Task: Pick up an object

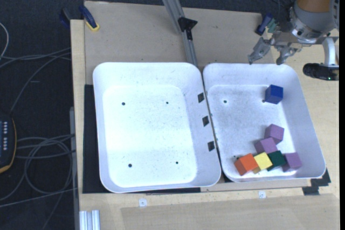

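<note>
I see the gripper (268, 55) spread wide with nothing between its fingers, hanging over the back rim of the right bin (307, 116). A blue cube (274, 93) sits alone near that bin's back; purple, orange, yellow and green cubes (268, 154) cluster at its front. The wooden bench (140, 29) stands on dark carpet (32, 2) strewn with cables (32, 143).

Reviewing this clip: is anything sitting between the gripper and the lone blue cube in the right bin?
Nothing visible does. The two-finger gripper, fingers spread, hangs above the far rim of the shallow white right bin. The small blue cube sits apart on bare bin floor nearer the camera; the other coloured cubes cluster in the near corner.
</note>
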### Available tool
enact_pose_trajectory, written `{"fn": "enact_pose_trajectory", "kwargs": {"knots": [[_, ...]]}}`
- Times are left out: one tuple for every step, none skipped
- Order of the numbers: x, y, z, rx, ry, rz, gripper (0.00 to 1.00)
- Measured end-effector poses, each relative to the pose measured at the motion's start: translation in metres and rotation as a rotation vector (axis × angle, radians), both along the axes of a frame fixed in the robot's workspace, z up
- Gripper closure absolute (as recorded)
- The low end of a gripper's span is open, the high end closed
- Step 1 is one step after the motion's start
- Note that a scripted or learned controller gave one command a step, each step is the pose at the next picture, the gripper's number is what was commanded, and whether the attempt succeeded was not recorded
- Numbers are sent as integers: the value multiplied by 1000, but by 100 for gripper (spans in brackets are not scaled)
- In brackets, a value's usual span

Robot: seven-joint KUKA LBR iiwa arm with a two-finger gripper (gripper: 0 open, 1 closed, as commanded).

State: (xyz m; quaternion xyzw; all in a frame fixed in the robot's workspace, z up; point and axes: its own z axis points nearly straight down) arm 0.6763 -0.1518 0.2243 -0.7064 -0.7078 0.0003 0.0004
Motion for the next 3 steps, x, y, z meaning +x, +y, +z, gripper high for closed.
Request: {"fn": "enact_pose_trajectory", "kwargs": {"knots": [[0, 0, 0, -1, 0, 0, 0], [1, -3, -43, 0, 4, -1, 0], [-7, -5, -89, 0, 5, -2, 0]]}}
